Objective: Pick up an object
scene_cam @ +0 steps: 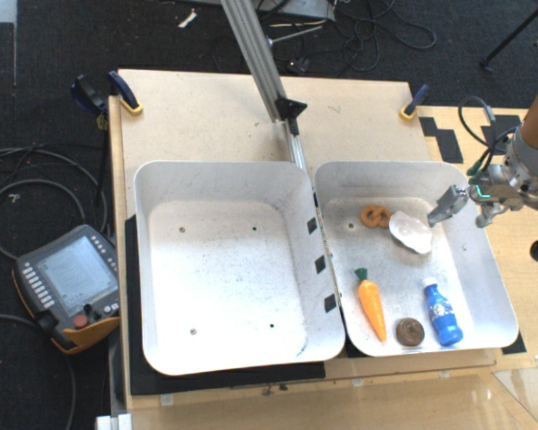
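Right shallow white bin (484, 267): small brown pretzel-shaped piece (374, 215) near the back; pale white crumpled object (411, 233) just beside it; orange toy carrot with green top (370, 305) toward the front; round brown disc (410, 331); blue plastic bottle with white cap (441, 312); grey two-finger gripper (471, 204) at the bin's right rim, its opening cannot be told; left shallow white bin (224, 267) adjoining.

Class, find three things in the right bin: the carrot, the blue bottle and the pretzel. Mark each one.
carrot (372, 307): camera view, middle of its orange body.
blue bottle (443, 313): camera view, on its label.
pretzel (374, 216): camera view, on its brown loop.
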`<state>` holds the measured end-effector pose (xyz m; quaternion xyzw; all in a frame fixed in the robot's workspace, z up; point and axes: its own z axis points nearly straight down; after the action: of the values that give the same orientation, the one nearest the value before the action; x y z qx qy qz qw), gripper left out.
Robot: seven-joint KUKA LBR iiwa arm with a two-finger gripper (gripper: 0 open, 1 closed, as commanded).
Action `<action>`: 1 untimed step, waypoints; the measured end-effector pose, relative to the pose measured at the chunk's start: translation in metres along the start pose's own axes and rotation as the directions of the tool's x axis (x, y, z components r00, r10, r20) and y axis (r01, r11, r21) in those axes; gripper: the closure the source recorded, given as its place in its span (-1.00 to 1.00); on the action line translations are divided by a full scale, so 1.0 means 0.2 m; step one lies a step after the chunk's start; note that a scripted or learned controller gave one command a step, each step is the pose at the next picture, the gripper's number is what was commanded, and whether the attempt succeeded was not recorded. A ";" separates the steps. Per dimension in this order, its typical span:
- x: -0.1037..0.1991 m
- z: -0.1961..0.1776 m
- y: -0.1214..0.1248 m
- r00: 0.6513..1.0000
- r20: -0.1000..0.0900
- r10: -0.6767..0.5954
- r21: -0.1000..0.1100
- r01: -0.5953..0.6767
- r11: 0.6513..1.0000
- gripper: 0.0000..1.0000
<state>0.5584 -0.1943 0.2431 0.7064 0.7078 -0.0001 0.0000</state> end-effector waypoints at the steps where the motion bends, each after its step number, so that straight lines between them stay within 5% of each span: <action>1: -0.02 0.22 0.01 1.000 -0.001 0.003 0.004 -0.003 1.000 -1.00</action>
<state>0.5601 -0.1983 0.1987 0.7074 0.7069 -0.0014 -0.0017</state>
